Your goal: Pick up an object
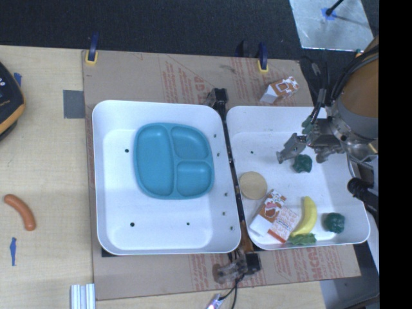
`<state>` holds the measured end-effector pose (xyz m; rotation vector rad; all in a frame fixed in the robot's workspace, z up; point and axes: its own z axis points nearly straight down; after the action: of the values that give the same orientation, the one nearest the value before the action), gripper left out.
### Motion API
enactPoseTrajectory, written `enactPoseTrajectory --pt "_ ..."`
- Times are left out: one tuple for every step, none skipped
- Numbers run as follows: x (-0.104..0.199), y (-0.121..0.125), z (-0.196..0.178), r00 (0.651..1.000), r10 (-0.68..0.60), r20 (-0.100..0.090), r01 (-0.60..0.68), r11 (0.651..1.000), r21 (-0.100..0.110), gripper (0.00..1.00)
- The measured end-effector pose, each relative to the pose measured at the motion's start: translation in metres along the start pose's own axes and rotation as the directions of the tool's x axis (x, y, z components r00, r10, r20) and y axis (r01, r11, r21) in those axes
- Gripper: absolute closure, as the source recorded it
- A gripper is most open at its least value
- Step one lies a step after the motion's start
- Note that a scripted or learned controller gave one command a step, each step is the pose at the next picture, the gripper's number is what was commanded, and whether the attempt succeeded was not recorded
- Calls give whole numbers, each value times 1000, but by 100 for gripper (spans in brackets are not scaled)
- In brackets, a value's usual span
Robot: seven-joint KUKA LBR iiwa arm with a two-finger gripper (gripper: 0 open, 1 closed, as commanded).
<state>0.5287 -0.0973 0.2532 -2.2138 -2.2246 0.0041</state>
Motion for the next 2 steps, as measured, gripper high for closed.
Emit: enactPoseTrajectory --pt "-65 -46 124 1000 1 2 -1 1000 -1 0" --pt "-82 5 162 1000 0 1 0 1000 -2 0"
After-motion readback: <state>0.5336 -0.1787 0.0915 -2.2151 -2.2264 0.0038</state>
